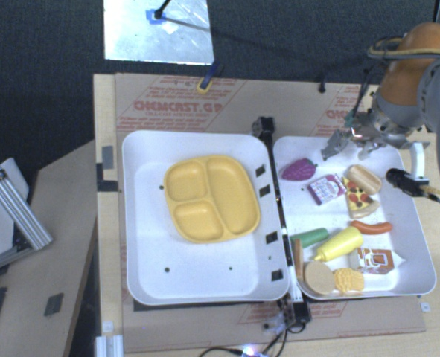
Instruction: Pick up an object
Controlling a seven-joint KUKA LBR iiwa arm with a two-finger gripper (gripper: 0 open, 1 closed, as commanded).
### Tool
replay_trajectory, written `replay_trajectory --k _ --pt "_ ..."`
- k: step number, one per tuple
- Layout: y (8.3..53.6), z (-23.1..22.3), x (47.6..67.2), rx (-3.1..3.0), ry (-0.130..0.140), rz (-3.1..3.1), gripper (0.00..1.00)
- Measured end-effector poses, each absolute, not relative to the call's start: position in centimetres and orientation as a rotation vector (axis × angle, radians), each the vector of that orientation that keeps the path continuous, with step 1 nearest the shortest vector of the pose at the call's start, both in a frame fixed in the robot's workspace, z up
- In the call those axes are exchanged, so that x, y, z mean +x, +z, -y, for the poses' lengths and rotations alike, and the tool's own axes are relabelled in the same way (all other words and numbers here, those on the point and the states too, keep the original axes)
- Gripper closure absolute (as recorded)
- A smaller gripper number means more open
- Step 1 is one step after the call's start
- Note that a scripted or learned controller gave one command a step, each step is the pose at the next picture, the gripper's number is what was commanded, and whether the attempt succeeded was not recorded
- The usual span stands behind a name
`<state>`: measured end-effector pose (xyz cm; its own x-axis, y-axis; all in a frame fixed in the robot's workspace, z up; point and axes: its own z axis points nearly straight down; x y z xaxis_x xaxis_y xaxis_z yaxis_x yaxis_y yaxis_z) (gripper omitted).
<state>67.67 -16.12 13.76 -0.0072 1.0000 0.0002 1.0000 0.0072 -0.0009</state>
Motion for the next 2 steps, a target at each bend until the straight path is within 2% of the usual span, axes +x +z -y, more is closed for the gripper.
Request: replay_trajectory --k 1,2 --pt "8.6 16.0 67.7 -2.214 0.0 2.23 0.0" --pt "10.1 16.1 67.9 -2.216 -0.004 2.236 1.0"
